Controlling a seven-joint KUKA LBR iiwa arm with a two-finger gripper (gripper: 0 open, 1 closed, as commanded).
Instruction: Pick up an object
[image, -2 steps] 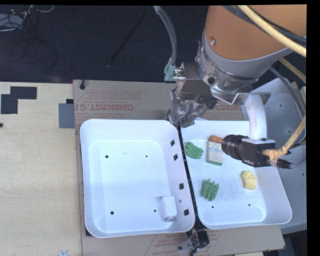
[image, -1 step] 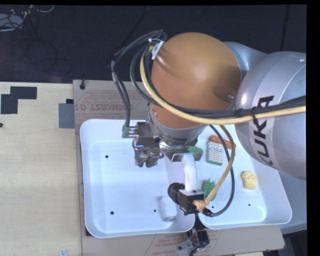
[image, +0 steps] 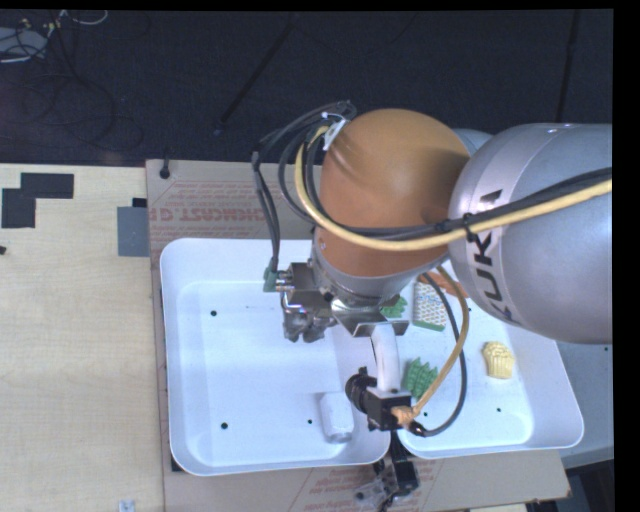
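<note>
White piece (image: 335, 417) lies lengthwise toward the near rim (image: 280, 468); hand (image: 305, 318) spread cannot be told.

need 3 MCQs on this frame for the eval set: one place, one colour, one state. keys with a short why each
1. The small object by the near wall of the left bin is:
A) red
B) blue
C) pale white

2. The yellow object lies:
A) in the left bin
B) in the right bin
C) outside both bins

3. The yellow object is:
A) lying loose on the bin floor
B) lifted off the floor
C) propped against the bin wall

Key:
1 C, it is barely darker than the white bin floor.
2 B, it sits on the right bin's floor.
3 A, it rests flat, well apart from the gripper.
</note>
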